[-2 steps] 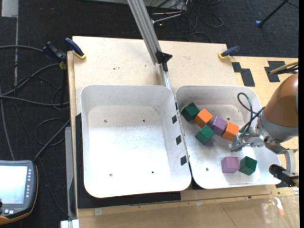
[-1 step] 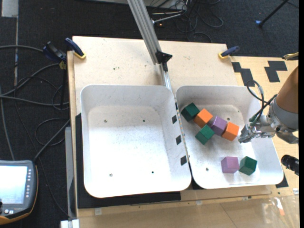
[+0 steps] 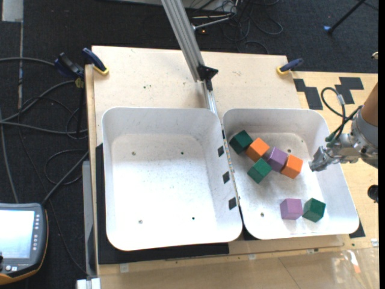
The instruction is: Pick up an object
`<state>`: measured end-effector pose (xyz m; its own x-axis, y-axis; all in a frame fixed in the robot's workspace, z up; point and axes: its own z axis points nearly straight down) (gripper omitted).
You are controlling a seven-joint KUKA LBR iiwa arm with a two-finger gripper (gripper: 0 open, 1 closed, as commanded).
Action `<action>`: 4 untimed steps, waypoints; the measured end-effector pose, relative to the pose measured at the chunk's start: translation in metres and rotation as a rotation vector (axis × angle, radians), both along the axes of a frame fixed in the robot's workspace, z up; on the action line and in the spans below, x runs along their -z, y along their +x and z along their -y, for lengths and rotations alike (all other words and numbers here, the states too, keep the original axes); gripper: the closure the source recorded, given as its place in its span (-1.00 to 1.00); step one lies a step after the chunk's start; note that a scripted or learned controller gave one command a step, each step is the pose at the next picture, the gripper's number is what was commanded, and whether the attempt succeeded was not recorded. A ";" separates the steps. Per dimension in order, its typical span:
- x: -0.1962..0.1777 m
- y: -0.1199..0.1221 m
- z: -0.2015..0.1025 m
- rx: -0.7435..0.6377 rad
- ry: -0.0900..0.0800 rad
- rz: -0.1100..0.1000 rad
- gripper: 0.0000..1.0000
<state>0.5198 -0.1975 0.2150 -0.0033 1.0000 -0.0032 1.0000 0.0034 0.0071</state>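
One arm (image 3: pixel 367 131) reaching from right; end effector (image 3: pixel 317 161) over right bin (image 3: pixel 337 185) edge, finger state indiscernible.

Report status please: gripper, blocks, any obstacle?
Gripper over right bin's right side, nothing seen held. Nearest: orange block, touching purple block. Seven blocks in that bin. Path unobstructed.

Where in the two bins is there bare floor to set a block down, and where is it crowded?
Free: the left bin floor, and the right bin front-left corner. Crowded: the five-block cluster mid-bin, beside the end effector, plus the purple block and green block near the front wall.
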 end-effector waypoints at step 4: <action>-0.022 0.060 -0.164 -0.005 0.004 -0.005 1.00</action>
<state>0.5801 -0.0337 0.2369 -0.0085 1.0000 0.0007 1.0000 0.0085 0.0020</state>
